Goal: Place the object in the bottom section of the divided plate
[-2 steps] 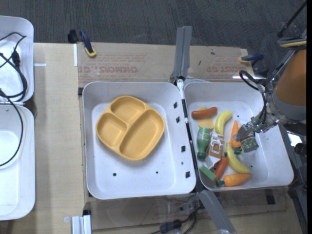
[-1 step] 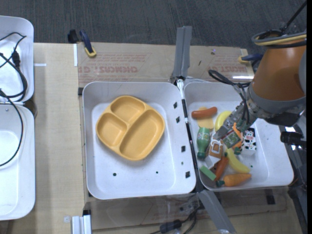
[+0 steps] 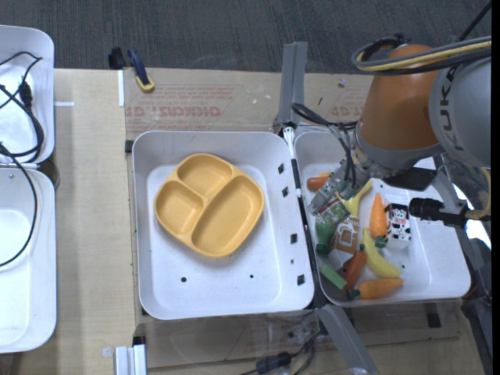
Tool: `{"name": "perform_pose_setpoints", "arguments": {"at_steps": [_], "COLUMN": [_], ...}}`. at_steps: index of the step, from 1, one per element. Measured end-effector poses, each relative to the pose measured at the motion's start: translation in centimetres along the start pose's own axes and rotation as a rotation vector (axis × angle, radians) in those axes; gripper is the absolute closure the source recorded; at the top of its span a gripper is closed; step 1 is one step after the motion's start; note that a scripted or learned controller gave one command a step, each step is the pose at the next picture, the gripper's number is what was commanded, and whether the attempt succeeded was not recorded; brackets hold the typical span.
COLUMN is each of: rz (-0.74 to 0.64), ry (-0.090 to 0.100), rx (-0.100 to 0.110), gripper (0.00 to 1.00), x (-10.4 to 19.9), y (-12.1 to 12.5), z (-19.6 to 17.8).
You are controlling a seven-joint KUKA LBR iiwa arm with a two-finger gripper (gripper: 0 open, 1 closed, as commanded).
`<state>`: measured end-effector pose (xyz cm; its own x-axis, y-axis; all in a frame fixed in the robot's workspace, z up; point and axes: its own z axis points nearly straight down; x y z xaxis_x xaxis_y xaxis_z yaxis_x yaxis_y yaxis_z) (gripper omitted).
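Observation:
A yellow divided plate (image 3: 209, 203) lies in the left white bin (image 3: 156, 280); it has two small sections at its top and left and one large section at its lower right. My gripper (image 3: 334, 194) reaches down into the right bin (image 3: 445, 276), at the upper left of a pile of toy foods. It is right over a green packet (image 3: 331, 213), beside a small yellow banana (image 3: 359, 197) and an orange piece (image 3: 317, 183). The arm's orange band and wrist hide what lies directly under them.
More toys lie in the right bin: an upright carrot (image 3: 378, 214), a cow-patterned block (image 3: 398, 225), a brown box (image 3: 344, 237), a big banana (image 3: 381, 261), a red pepper (image 3: 354, 267) and another carrot (image 3: 380, 287). A raised divider (image 3: 295, 170) separates the bins.

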<state>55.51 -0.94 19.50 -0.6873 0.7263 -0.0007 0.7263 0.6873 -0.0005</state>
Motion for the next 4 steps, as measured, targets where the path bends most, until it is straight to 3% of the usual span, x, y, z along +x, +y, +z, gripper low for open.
{"name": "perform_pose_setpoints", "arguments": {"at_steps": [1, 2, 3, 4], "rz": [0.064, 0.035, 0.036, 0.074], "ry": [0.001, -0.001, -0.001, 0.0], "rx": [0.002, 0.0, 0.0, 0.002], "gripper": [1.0, 1.0, 0.0, 0.0], "x": [7.4, 6.8, 6.8, 7.2], "y": [4.5, 12.8, 12.8, 14.5], "z": [0.4, -1.6, -1.6, 3.0]}}
